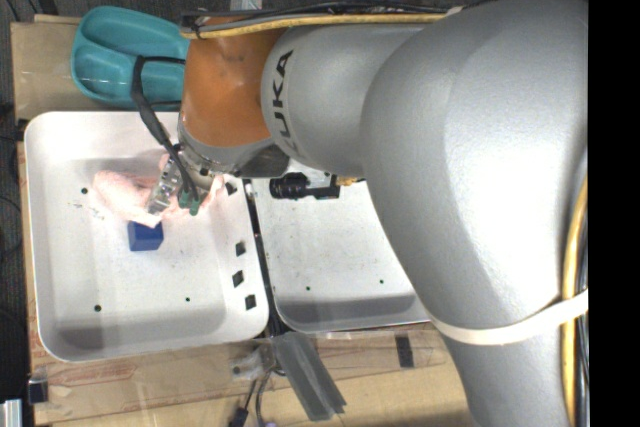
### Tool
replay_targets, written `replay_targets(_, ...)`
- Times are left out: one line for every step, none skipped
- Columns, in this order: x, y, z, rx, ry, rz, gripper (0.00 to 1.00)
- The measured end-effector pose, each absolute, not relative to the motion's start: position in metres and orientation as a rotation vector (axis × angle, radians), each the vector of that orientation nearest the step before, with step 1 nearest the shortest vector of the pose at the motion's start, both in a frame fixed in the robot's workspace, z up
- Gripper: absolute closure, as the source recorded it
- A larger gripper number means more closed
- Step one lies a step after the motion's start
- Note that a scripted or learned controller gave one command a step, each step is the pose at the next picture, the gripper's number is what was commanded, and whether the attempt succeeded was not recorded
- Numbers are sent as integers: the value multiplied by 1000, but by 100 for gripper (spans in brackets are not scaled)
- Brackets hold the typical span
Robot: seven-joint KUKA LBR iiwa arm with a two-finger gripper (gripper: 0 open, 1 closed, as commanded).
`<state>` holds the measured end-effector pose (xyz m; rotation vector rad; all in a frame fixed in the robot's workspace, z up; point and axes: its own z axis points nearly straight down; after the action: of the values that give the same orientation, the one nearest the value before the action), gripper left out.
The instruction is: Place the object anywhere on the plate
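A: Bench entry, near edge first. What sits at 6 o'clock?

B: A grey angled bracket [305,377] on the wooden bench [150,385], just below the seam between the two bins. Above it, the left bin [60,315] and the right bin [340,315] lie side by side, rims touching.

A: Task object?

B: Blue block [146,235], on the floor of the left bin, roughly at the bin's centre, slightly toward 11 o'clock. It rests flat and apart from the walls.

A: And the plate?

B: A pale pink shape [122,189] at about 12 o'clock from the block, just beside it, is probably the plate; it is washed out against the white floor, so I log that as likely only.

A: Gripper?

B: The gripper [172,195] hangs over the left bin at about 1 o'clock from the block, near it but apart. Nothing lies between the fingers. I cannot tell how wide they stand.

A: Farther back?

B: The orange band [225,90] and the grey arm [450,165] cover much of the right bin. At 11 o'clock, beyond the left bin, a teal rounded object [115,50] sits on the bench.
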<state>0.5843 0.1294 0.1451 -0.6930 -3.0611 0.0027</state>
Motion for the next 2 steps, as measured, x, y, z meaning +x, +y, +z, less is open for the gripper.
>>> replay_targets(514,175,167,-583,-3084,3,100)
replay_targets(511,179,222,-190,-3136,1,100)
